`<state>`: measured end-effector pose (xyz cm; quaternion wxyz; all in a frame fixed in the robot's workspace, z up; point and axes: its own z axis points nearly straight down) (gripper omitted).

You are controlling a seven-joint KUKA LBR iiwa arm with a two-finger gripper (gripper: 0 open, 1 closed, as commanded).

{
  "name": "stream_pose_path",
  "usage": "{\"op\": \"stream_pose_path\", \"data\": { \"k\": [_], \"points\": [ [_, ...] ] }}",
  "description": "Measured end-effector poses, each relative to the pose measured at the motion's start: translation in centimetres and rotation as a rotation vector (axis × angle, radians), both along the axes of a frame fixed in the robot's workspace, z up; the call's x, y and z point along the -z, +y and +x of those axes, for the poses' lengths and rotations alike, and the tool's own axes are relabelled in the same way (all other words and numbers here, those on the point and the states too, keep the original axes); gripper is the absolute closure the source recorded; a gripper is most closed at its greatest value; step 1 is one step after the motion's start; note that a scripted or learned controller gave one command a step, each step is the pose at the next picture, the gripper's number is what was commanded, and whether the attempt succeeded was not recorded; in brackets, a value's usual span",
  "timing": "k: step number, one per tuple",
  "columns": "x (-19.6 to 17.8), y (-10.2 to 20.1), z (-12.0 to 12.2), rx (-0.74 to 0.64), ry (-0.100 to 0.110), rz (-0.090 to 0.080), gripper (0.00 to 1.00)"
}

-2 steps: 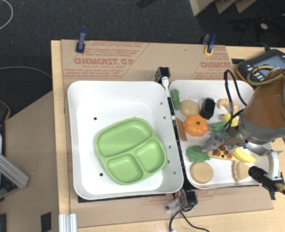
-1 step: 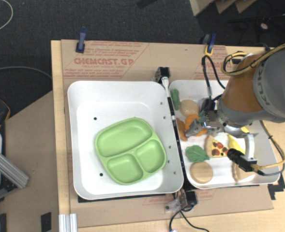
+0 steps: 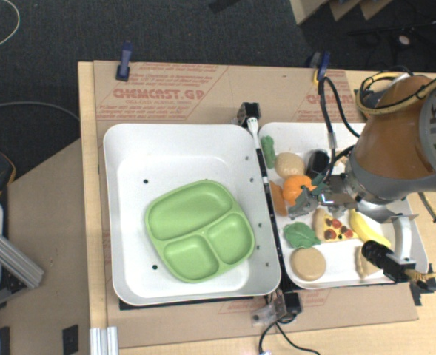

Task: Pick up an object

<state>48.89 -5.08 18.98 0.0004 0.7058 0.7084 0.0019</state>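
Note:
The right bin [image 3: 410, 231] holds several toy foods. Among them are an orange fruit [image 3: 297, 185], a beige round piece [image 3: 289, 163], a green vegetable [image 3: 268, 147] and a green leaf [image 3: 300, 234]. There are also a pizza slice [image 3: 334, 230], a yellow banana [image 3: 367, 228] and a tan round bun [image 3: 308, 263]. My gripper [image 3: 312, 200] hangs low over the middle of this bin. It is just right of and below the orange fruit, close to it or touching it. The orange-banded wrist hides the bin's right part.
The left bin [image 3: 129, 198] carries a green divided plate [image 3: 199, 230]. A black object [image 3: 317, 161] lies by the beige piece, near the gripper. An orange wedge [image 3: 277, 197] rests against the rail between the bins. A brown piece [image 3: 365, 262] lies near the right bin's front edge.

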Motion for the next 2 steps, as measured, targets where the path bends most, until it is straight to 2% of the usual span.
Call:
{"op": "stream_pose_path", "data": {
  "k": [1,2],
  "points": [
    [-0.5,-0.2,0.2,0.003,0.001,-0.002,1.0],
    [-3.0,6.8,-1.0,-0.004,0.001,0.0,1.0]
  ]
}}
